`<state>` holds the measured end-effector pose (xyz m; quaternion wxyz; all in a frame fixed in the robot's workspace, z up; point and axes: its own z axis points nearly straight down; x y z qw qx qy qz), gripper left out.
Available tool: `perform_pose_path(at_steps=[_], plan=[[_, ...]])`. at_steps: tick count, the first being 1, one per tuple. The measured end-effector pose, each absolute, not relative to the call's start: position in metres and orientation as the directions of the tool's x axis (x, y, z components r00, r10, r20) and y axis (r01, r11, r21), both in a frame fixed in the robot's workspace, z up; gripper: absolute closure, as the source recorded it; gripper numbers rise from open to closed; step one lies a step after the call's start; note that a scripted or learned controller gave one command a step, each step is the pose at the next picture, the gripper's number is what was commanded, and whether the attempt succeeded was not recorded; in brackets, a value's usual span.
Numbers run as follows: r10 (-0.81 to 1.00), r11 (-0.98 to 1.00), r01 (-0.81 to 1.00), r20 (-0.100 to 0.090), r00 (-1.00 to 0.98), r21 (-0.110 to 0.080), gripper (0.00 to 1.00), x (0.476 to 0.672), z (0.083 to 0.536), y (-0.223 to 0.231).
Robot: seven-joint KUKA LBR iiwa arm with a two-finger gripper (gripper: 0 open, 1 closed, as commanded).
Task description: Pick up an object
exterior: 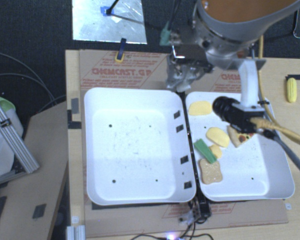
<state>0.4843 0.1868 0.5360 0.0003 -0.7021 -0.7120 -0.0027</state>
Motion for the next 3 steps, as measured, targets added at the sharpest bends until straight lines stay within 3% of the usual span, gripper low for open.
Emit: perform_pose_path(at_steps=[1, 2, 3], plan=[[1.0, 0.009, 1.0, 0.003, -0.009, 0.006, 1.0, 0.487, 0.547, 0.182], [1.0, -0.003, 1.0, -0.001, 0.003, 0.002, 1.0, 0.57, 0.533, 0.166], [1.0, 0.011, 1.0, 0.004, -0.011, 0.002, 1.0, 0.498, 0.536, 0.213]])
